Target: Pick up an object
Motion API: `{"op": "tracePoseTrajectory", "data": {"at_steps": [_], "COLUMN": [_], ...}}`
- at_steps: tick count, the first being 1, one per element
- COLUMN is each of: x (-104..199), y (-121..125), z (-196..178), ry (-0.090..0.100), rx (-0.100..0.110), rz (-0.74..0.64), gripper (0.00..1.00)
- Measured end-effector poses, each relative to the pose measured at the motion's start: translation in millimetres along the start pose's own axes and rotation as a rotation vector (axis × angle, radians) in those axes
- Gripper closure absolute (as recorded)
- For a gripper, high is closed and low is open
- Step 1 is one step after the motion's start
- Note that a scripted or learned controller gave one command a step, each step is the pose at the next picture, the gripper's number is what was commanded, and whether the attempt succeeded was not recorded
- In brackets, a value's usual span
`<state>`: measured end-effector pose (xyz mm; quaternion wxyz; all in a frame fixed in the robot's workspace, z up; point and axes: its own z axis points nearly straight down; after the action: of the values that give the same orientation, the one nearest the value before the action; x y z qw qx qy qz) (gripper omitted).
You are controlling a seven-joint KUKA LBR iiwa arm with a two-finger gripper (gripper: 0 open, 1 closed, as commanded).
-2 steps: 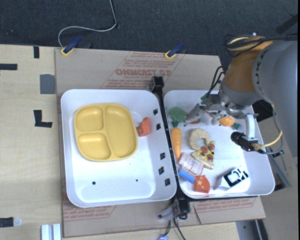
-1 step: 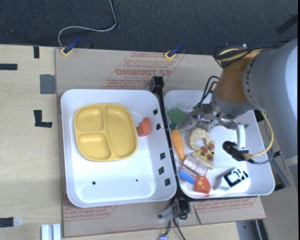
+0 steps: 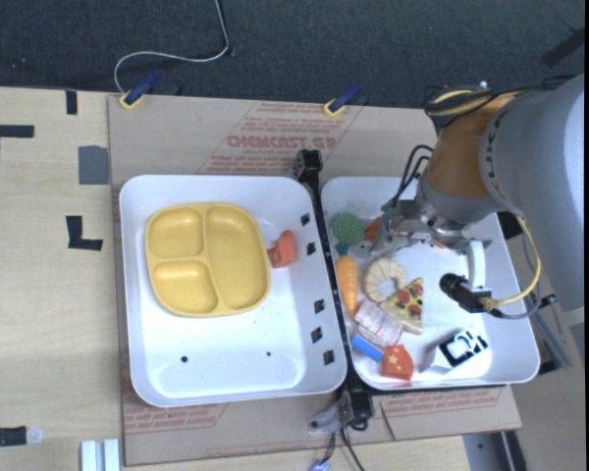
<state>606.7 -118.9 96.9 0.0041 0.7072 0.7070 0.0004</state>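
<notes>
With the gripper [image 3: 404, 226] lowered into the right bin [image 3: 510, 346], its opening impossible to tell, one item like the carrot [image 3: 347, 283] should be singled out from its neighbours.

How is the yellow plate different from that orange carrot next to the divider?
The yellow plate is broad, flat and split into three compartments; the carrot is a slim, solid stick. The plate sits in the left bin; the carrot lies in the right bin among other toys. Both lie flat.
</notes>
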Motion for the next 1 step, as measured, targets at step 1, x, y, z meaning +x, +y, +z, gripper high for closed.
{"op": "tracePoseTrajectory", "data": {"at_steps": [1], "x": [0.0], "y": [0.0], "z": [0.1], "ry": [0.0], "rx": [0.0], "rz": [0.0], "gripper": [0.0]}}
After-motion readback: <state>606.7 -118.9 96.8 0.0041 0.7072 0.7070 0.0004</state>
